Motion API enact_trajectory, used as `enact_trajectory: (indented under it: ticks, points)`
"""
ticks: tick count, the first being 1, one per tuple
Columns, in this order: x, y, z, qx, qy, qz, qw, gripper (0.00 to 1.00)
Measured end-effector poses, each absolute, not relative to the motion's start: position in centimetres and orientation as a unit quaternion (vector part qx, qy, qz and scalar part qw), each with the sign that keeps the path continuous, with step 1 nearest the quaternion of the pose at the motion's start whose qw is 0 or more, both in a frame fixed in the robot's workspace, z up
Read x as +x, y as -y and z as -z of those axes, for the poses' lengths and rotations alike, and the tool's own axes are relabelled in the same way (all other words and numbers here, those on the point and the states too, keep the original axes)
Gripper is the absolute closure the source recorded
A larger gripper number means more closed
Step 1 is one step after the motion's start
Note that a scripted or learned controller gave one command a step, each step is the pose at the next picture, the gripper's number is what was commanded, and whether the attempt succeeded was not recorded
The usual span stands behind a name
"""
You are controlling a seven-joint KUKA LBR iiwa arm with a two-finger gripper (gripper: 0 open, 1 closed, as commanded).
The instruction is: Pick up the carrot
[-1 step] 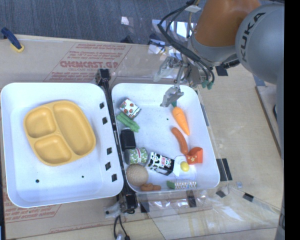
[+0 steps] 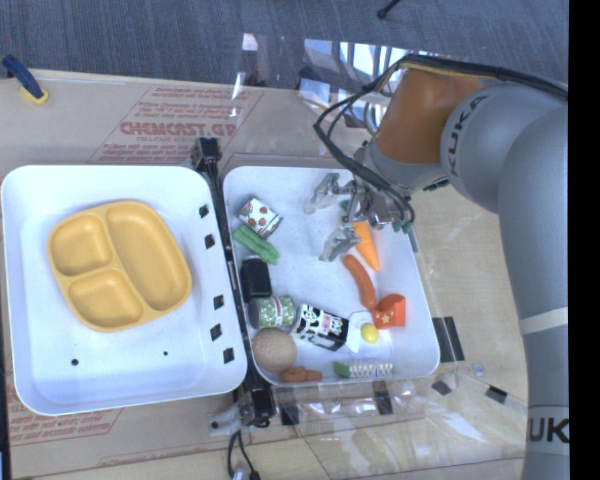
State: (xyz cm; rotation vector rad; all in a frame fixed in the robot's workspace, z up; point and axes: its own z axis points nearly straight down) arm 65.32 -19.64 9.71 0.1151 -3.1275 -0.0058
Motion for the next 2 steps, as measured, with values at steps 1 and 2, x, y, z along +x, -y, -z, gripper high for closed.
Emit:
enact_trajectory:
  ticks: [1,2]
  points:
    - [66.0,19.5,-11.7,0.04,0.999,-0.001,-0.004,1.0]
    - [65.9,19.4,-15.1,-0.036,0.999,-0.001,-0.003,1.0]
